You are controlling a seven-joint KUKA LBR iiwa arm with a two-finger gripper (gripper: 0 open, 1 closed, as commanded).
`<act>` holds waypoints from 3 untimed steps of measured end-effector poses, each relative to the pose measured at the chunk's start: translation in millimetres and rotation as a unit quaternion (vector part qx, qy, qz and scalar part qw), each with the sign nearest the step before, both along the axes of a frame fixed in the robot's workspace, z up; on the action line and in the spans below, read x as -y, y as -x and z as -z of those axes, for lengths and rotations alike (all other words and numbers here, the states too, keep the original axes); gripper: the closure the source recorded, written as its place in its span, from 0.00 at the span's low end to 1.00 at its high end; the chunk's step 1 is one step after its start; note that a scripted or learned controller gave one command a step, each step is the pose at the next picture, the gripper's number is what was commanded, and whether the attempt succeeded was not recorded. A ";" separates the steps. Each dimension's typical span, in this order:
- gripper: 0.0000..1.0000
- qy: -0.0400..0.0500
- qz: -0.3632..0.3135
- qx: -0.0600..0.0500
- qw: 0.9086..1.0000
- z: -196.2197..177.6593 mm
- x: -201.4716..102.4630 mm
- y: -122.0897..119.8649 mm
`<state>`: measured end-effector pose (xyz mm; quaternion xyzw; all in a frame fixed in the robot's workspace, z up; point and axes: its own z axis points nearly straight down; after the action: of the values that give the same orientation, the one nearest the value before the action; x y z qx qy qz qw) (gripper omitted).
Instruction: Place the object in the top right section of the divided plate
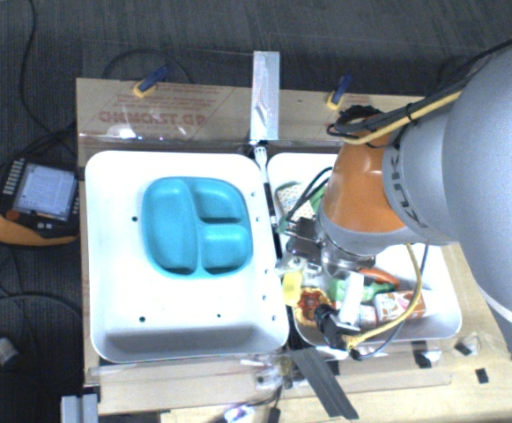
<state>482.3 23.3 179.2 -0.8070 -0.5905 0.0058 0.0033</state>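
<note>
arm (370,192) low over right bin (445,320), likely picking | tool (326,280) buried in clutter, grip state cannot tell | objects (388,302): glossy packets, mixed colours, heaped in right bin | plate (194,226): smooth blue plastic, three sections, sits in left bin (115,315), bare

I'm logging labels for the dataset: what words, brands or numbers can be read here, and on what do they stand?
Red lettering on the cardboard sheet behind the left bin: too faint and blurred to read.
Screen of the handheld pendant on the floor: lit, text too small.
Packaging in the right bin, under the arm: print too small.
Blue divided plate: no text.
</note>
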 end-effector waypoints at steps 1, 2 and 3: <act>1.00 0.000 -0.044 0.000 0.999 -0.1 -42.9 -13.2; 1.00 0.002 -0.040 0.002 0.999 -90.3 -17.5 -1.9; 1.00 0.001 0.009 -0.001 1.000 69.6 -92.2 1.3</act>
<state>480.9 115.5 109.5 -0.8121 -0.5835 0.0071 0.0029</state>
